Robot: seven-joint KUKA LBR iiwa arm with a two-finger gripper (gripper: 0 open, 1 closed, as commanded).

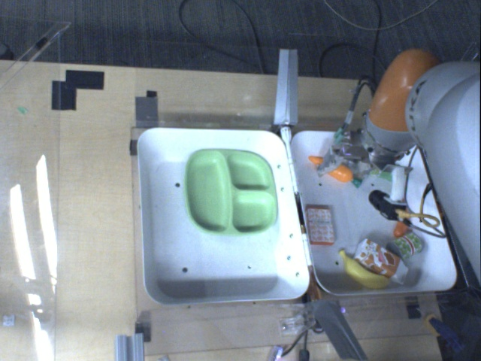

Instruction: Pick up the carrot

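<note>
The carrot [342, 174] is a small orange shape on the floor of the right bin [443, 277], near its far left corner. A smaller orange bit [316, 159] lies just left of it. My gripper [348, 157] hangs directly over the carrot's upper edge, with the orange-banded wrist behind it to the right. The gripper's body hides where it meets the carrot, so I cannot tell whether they touch.
A green divided plate [229, 189] fills the middle of the left bin [161, 277]. In the right bin lie a red packet [321, 224], a banana [361, 271], a patterned pouch [377, 256] and a small green can [409, 244].
</note>
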